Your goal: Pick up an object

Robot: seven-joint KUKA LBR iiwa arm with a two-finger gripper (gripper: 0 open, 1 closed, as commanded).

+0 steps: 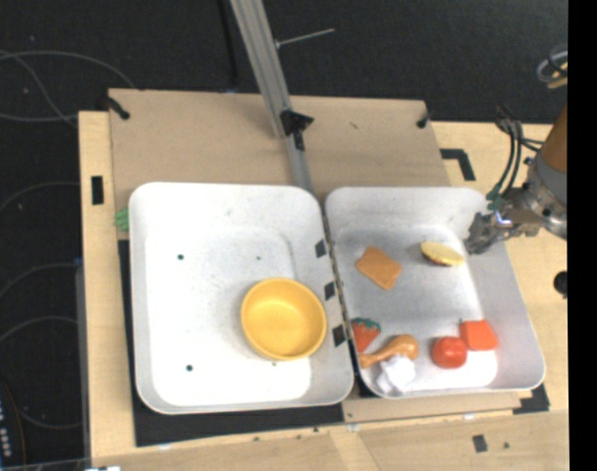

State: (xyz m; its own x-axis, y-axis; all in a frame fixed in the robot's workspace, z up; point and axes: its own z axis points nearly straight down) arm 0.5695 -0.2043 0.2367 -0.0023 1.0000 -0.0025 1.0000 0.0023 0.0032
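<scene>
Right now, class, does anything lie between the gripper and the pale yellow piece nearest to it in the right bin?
Nothing visible does. The gripper sits at the right bin's upper right, and the pale yellow piece lies just left of it, with bare bin floor between. The orange cracker lies farther left.

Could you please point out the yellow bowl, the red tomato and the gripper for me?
yellow bowl [283, 318], camera view, on the inside bottom of the bowl.
red tomato [449, 352], camera view, on the middle of its top.
gripper [480, 234], camera view, at its tip by the right bin's edge.
</scene>
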